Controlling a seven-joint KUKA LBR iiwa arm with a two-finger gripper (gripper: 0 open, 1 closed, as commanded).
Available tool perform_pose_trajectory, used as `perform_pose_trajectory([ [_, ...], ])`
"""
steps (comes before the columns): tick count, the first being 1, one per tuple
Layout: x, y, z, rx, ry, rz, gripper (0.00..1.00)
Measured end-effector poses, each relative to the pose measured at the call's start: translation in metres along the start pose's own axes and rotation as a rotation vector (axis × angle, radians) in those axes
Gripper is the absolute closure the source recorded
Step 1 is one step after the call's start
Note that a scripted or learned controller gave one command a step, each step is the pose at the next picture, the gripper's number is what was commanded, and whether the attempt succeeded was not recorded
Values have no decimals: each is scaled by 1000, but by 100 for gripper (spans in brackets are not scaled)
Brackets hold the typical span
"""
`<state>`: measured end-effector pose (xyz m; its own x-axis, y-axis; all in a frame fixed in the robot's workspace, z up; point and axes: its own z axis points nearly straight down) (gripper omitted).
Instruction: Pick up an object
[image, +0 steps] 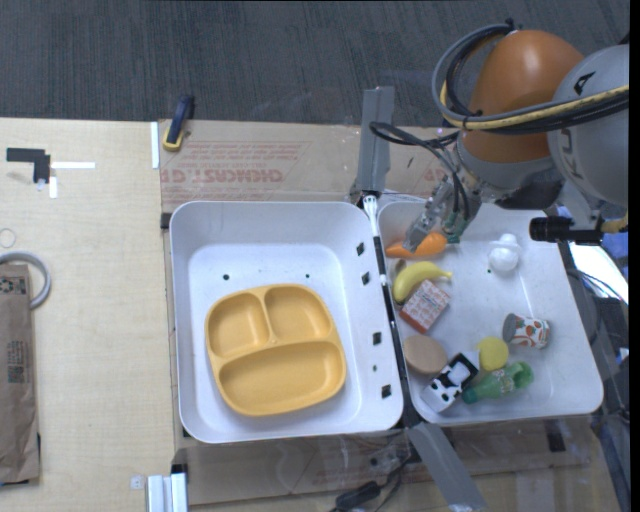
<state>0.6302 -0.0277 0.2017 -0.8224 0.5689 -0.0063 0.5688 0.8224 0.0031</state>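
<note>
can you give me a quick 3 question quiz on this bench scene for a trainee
1. True or false: the yellow divided tray lies in the right bin.
2. Which item is nearest the pincer? A) green bottle B) orange carrot C) white ball
3. Fill in: the banana lies just above the small red ____.

Key
1. False: it lies in the left bin; the small items lie in the right bin.
2. B: the pincer is right at the carrot.
3. box
</note>
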Motion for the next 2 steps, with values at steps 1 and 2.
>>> perform_pose_trajectory([
  [1, 0, 0, 0, 0, 0, 0, 0],
  [2, -18, -40, 10, 6, 4, 447, 0],
])
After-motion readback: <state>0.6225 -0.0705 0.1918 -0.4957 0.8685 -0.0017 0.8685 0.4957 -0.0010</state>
